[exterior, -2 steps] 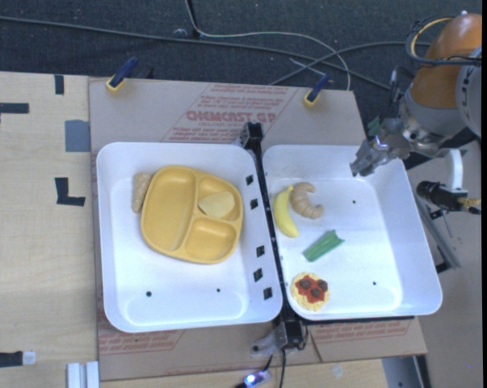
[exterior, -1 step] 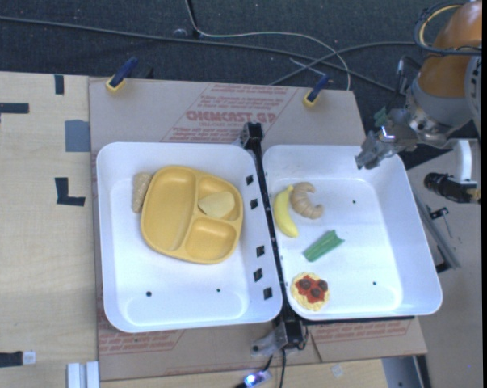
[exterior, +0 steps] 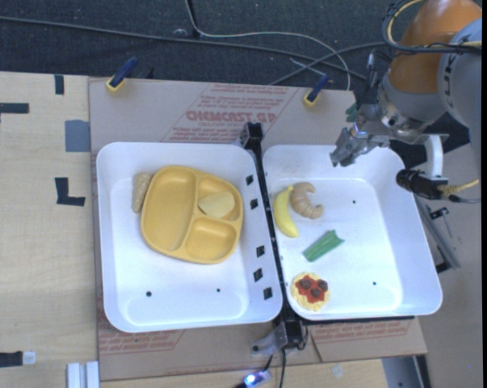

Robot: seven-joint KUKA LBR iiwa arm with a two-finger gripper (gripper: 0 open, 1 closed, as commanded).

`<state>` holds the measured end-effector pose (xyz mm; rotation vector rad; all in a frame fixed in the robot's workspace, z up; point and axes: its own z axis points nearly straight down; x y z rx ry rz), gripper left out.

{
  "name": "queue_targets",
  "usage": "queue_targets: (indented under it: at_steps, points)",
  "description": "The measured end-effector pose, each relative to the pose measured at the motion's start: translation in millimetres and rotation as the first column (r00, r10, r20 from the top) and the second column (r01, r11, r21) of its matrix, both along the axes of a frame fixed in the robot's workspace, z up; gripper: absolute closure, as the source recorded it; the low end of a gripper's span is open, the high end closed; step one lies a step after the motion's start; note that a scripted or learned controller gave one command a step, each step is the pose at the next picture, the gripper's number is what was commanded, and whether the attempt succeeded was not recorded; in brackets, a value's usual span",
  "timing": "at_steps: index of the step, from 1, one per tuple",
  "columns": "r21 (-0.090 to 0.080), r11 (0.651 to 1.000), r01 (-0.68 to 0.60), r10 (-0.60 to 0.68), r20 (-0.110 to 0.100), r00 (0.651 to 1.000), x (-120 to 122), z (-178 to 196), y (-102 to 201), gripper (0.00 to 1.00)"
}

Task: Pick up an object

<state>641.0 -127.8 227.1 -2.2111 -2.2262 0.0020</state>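
Croissant (exterior: 307,200) lies in the right bin (exterior: 388,289), down and left of the gripper (exterior: 345,153), touching the banana (exterior: 285,212) whose long axis runs near-to-far. The gripper hangs over the bin's far edge; whether its fingers are spread I can't tell. White floor around the green pod (exterior: 322,246) and pizza toy (exterior: 310,291) leaves room.

Light is bright and even, falling from above, so the two shallow white plastic bins (exterior: 352,293) read almost blown out and their inner walls lose detail. Shadows are short and soft, a thin dark rim under the round yellow divided plate (exterior: 174,217). Focus is slightly soft throughout, with coarse, blocky edges, and the dark carpet (exterior: 81,23) at the top stays dim and grainy.
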Motion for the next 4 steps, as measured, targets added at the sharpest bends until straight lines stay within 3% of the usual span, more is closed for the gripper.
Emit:
queue_targets:
  at_steps: [1,4]
  points:
    - [0.000,1.000,0.000,0.000,-0.001,1.000,-3,7,53,1.00]
    - [-0.002,1.000,0.000,0.000,-0.003,1.000,-23,-19,209,1.00]
